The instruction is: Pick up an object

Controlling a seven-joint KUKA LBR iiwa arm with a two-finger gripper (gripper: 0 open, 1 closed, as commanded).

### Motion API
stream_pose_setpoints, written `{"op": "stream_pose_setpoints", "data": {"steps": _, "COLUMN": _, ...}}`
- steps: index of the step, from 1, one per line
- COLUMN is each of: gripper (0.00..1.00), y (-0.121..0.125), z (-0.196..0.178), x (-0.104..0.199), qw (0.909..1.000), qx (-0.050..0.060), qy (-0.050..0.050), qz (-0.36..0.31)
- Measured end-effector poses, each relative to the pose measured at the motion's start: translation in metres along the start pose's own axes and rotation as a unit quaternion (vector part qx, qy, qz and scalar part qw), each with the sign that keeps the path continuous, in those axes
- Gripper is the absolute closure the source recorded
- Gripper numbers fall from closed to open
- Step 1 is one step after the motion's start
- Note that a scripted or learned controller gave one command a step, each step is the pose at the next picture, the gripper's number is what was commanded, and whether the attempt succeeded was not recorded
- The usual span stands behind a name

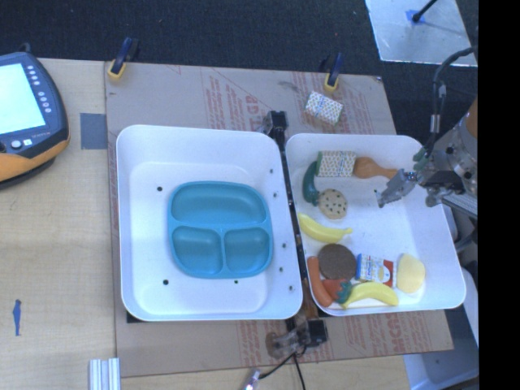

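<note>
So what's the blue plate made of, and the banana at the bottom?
The blue plate looks like smooth moulded plastic: one even colour, rounded dividers, a soft sheen. The banana at the right bin's lower edge is probably plastic toy food too, since its yellow is flat and unblemished, though rubber can't be ruled out.

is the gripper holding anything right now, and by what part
Nothing is held. The gripper hangs open over the right bin, just right of the wooden brush, with nothing between its fingers.
</note>
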State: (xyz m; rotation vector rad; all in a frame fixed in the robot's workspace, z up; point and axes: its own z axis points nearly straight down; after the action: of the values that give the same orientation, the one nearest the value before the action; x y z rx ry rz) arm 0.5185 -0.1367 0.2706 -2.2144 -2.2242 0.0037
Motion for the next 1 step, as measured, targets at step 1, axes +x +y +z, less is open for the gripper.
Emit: {"op": "stream_pose_setpoints", "data": {"steps": 1, "gripper": 0.00, "y": 0.0483, "z": 0.1187, "x": 0.0300, "qw": 1.0000, "qx": 0.002, "qy": -0.001, "qz": -0.001}}
